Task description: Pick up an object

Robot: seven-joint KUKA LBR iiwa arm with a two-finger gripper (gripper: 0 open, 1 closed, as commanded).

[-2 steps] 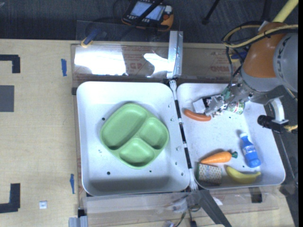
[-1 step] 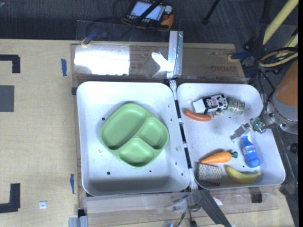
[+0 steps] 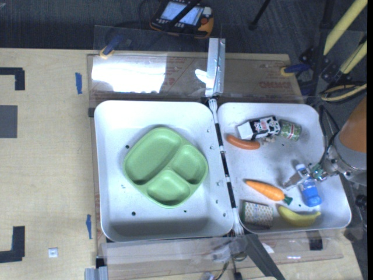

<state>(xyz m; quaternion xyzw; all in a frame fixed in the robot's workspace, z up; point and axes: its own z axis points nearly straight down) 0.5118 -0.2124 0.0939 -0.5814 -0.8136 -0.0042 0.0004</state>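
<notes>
My gripper is low in the right bin, reaching in from the right edge. It is open, with only bare bin floor between its fingers. A blue bottle lies just below and to the right of it, close to the wrist. An orange carrot lies to its lower left. A yellow banana rests along the bin's front wall, and a small patterned box sits beside it.
At the back of the right bin lie a sausage, a black-and-white carton and a green can. The left bin holds a green divided plate. A ridge separates the two bins.
</notes>
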